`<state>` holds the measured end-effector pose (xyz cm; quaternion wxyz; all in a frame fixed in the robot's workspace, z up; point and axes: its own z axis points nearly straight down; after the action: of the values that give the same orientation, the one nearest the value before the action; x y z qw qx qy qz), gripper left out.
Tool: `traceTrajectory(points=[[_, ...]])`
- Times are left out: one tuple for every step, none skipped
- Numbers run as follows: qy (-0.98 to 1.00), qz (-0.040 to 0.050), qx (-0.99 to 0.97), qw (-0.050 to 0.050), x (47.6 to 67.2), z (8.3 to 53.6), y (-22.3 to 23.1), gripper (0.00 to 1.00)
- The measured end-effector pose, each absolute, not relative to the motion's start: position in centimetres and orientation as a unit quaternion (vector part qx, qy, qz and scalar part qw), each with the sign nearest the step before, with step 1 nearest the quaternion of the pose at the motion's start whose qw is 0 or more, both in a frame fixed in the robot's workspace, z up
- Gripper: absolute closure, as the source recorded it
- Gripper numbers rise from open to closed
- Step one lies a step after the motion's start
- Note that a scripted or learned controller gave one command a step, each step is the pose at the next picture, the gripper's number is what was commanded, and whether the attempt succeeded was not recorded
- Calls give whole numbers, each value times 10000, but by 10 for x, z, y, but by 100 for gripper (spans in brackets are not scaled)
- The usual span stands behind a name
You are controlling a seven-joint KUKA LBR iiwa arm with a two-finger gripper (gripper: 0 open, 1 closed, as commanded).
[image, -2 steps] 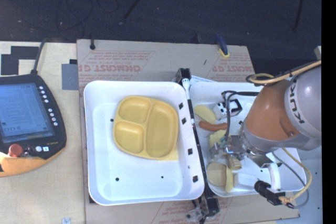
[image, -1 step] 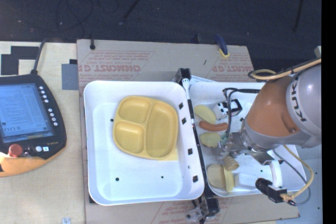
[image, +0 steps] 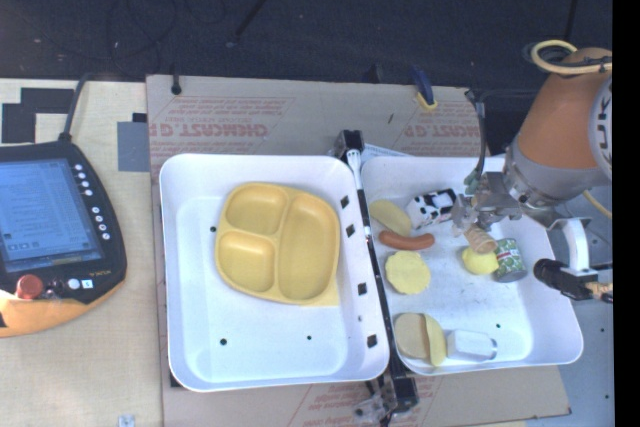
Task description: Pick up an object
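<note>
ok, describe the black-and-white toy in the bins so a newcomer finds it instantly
Look in the right bin, along its far side, just left of the gripper. There lies the cow toy, above the red sausage and right of a pale yellow piece. It is the one white item with black patches among yellow and red food pieces.

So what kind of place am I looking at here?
Most likely a robotics lab test bench. A grey and orange robot arm reaches over two white bins holding toy food, and a handheld control tablet lies beside them.
</note>
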<state>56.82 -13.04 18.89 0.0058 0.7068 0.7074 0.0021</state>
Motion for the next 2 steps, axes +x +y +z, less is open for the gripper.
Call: traceTrajectory(points=[[7080, -15, 7062, -40, 508, 187, -76, 100], [7064, -24, 7078, -41, 473, 147, -87, 100]])
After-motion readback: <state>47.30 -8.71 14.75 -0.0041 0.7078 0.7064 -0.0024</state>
